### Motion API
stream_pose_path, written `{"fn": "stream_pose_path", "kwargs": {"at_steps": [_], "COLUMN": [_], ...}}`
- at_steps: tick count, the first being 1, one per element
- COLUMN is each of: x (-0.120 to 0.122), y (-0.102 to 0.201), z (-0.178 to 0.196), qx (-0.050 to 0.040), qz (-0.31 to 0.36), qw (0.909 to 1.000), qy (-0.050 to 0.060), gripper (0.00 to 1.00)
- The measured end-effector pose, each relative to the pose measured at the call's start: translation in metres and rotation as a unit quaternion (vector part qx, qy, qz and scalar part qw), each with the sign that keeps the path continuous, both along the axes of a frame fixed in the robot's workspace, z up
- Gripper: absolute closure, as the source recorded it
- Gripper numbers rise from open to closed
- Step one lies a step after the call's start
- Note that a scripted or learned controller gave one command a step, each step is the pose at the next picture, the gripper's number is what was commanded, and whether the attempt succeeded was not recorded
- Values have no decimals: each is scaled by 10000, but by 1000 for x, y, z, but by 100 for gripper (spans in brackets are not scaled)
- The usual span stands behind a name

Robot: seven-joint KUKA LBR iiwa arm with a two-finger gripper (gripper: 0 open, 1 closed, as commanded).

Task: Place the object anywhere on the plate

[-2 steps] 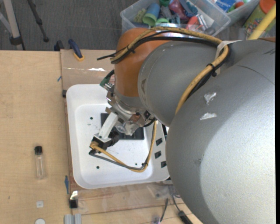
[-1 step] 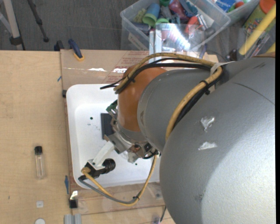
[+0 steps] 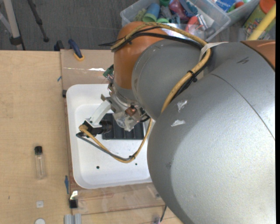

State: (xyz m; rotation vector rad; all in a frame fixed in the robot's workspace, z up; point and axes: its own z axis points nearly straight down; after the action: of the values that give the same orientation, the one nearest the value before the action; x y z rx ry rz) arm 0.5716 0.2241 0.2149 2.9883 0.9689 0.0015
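My gripper (image 3: 114, 127) hangs low inside the left white bin (image 3: 83, 170), near the bin's middle, seen from above as a dark block under the orange wrist band (image 3: 127, 57). A white bracket and a yellow-and-black cable (image 3: 109, 153) loop out from it over the bin floor. The grey arm (image 3: 214, 131) covers the bin's right part and everything to the right of it. I cannot make out any object at the gripper from this angle.
A small clear vial (image 3: 40, 162) lies on the wooden bench left of the bin. A blue clamp (image 3: 77, 51) sits at the bench's back edge. A clear tub of colourful toys (image 3: 183, 13) stands behind the bench.
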Motion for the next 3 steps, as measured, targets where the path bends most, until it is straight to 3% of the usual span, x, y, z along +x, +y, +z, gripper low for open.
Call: {"fn": "stream_pose_path", "kwargs": {"at_steps": [1, 2, 3], "x": [0, -77, -77], "y": [0, -1, -2], "z": [0, -120, -110], "qx": [0, -4, -7], "qz": [-4, -614, -630], "qw": [10000, 9981, 9980], "qy": [-1, 8, 12], "gripper": [0, 0, 100]}}
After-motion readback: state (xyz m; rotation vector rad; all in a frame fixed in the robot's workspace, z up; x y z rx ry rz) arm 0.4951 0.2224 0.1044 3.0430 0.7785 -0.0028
